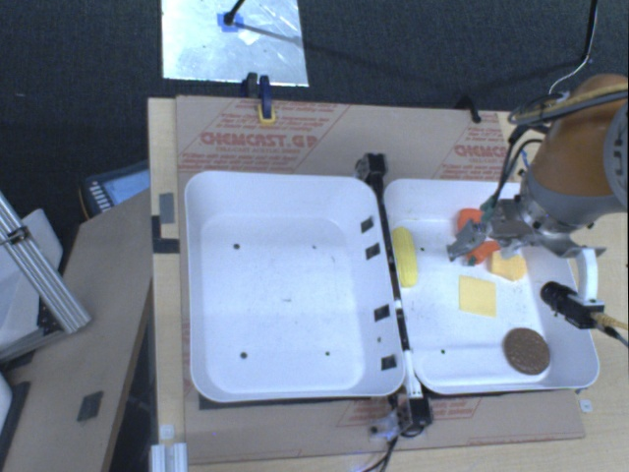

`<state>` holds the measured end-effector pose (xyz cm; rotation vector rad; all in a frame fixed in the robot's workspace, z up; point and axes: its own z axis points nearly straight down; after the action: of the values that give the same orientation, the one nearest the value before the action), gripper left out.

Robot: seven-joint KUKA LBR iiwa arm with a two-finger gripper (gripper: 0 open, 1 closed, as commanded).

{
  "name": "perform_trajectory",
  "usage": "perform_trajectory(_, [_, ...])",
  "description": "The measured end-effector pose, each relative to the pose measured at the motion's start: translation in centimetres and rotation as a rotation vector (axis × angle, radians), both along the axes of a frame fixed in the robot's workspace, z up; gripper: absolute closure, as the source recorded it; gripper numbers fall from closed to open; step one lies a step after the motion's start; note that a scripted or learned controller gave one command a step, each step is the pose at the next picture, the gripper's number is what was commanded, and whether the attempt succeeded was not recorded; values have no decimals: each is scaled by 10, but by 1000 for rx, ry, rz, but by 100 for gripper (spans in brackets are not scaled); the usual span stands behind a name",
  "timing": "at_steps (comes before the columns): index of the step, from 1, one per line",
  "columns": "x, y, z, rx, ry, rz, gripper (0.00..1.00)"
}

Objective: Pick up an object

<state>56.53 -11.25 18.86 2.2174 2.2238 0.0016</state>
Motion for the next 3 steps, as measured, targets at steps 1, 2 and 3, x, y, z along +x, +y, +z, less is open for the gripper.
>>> perform_trajectory(1, [47, -1, 120, -3, -16, 4, 0])
perform_trajectory(2, [61, 43, 225, 0, -15, 7, 0])
perform_trajectory(3, [34, 53, 323, 0, -13, 4, 0])
